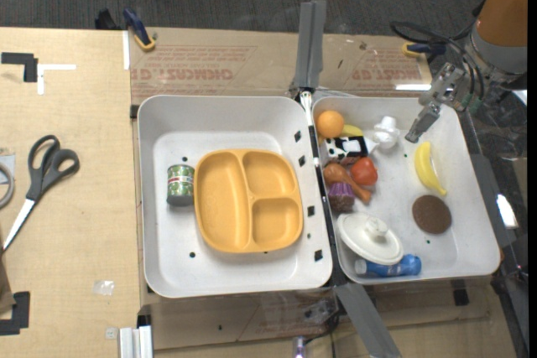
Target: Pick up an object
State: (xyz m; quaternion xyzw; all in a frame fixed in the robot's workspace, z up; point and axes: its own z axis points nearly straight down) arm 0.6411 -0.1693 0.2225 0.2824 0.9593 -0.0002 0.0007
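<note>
my gripper hangs over the top right part of the right bin, just above the banana, nothing between the fingers afaict, they look apart but view's kinda small. banana lies on the bin floor w/ a brown disc below it. left bin has a yellow divided tray and a small can beside it.
</note>
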